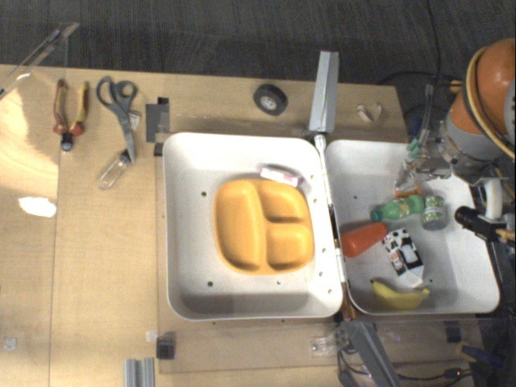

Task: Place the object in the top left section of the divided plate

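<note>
On your table [97, 240], pliers [68, 113] and scissors [121, 119] lay far left. The yellow divided plate [263, 225] sat in the left bin [189, 216], a small packet [280, 176] touching its top edge. In the right bin [476, 280] lay a carrot [364, 239], green bottle [398, 210], banana [399, 295] and black-and-white toy [403, 253]. The end effector [421, 166] hung over that bin's top edge; you couldn't tell its opening.

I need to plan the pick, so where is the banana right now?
The banana lies in the right bin, near its front edge, just below the black-and-white carton and right of the divided plate in the left bin.
</note>
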### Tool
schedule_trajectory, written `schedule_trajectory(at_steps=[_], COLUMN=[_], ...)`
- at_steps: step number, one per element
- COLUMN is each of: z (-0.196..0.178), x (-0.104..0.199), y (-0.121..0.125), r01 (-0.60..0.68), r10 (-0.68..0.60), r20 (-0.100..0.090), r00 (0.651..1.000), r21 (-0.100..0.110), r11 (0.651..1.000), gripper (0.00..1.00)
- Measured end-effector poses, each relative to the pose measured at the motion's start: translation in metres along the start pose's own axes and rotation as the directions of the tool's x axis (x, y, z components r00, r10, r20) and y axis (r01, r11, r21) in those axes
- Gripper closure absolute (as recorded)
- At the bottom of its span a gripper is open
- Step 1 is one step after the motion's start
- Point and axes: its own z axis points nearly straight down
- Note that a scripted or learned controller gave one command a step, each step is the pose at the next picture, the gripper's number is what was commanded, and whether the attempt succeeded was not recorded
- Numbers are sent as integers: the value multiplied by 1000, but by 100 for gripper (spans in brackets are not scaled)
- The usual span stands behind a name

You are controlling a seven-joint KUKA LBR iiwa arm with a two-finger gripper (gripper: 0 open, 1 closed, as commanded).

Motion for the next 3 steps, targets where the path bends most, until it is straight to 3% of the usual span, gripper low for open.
schedule_trajectory(at_steps=[1, 2, 3], z=[-60, -32, -52], x=[-54, 23, -42], y=[-46, 21, 65], r01=[-42, 251, 240], r10=[42, -251, -240], r20=[2, 0, 1], r00=[999, 968, 971], r21=[-2, 1, 1], r11=[999, 968, 971], gripper=[100, 100, 100])
